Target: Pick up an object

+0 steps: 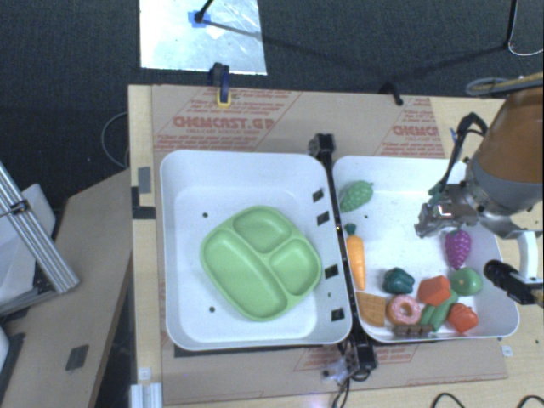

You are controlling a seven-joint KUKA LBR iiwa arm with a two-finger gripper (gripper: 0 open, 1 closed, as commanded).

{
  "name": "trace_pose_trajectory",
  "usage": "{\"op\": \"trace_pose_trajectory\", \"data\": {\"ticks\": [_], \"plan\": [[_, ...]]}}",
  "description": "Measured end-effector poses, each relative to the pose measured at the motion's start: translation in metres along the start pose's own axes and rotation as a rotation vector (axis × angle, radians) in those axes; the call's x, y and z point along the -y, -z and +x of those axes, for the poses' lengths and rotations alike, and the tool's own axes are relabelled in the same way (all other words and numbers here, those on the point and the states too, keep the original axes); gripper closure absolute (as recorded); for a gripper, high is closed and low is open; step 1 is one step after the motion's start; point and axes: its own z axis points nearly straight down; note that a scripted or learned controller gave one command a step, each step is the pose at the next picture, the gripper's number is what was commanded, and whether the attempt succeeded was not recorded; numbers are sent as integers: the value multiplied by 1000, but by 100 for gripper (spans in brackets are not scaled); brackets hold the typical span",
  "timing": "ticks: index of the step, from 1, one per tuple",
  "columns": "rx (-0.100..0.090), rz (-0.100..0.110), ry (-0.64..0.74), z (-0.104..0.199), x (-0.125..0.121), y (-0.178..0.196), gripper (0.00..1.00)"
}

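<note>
A view from above shows a tabletop [255, 113] bearing two shallow white bins side by side. The left bin [183, 185] holds a green divided plate [259, 262] near its middle, with bare white floor all around it. In the right bin [391, 206], toy foods crowd the near edge: a pink doughnut [403, 310], a cracker [371, 307], a dark green piece [397, 280], and orange and red pieces [434, 290] in the near right corner. A carrot [355, 262] lies along the bin's left wall, and a green leafy piece [356, 195] sits near its far left corner. The bin's far middle is open floor. The grey arm enters from the right, its tool [435, 217] low over the right bin, just beside purple grapes [457, 247]; whether the tool is apart or together cannot be told, and nothing shows between its tips.
</note>
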Motion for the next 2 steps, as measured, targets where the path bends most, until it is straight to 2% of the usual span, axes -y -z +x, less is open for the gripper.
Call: {"op": "trace_pose_trajectory", "data": {"ticks": [1,2], "plan": [[-2,0,4,37,-34,7,100],[-1,4,2,67,-39,-8,100]]}}
